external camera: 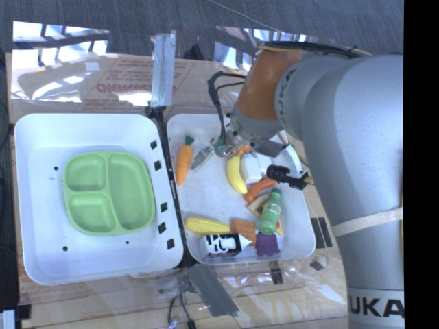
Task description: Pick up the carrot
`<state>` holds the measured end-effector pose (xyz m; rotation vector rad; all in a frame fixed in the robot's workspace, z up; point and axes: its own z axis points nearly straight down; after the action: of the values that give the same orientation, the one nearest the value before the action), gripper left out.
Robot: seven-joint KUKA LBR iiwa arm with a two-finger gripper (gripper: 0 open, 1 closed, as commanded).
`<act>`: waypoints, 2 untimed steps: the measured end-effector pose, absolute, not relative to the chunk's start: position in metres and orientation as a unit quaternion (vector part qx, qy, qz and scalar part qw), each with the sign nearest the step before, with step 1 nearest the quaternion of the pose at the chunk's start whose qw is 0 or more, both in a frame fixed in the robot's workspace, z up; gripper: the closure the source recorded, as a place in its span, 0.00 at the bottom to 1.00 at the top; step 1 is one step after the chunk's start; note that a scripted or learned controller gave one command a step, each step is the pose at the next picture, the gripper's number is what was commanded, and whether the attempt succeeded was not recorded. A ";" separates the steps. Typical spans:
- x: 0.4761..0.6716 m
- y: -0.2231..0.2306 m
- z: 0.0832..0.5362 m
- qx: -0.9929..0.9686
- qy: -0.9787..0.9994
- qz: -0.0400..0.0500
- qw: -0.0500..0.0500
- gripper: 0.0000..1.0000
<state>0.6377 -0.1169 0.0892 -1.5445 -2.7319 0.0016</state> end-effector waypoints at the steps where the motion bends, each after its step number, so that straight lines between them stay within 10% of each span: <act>1: 0.639 -0.114 0.089 -0.640 -0.768 0.012 0.009 0.00; 2: 0.621 -0.105 0.089 -0.768 -0.641 0.009 0.004 0.00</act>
<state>0.6210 -0.1048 0.0887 -2.4070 -2.0077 0.0291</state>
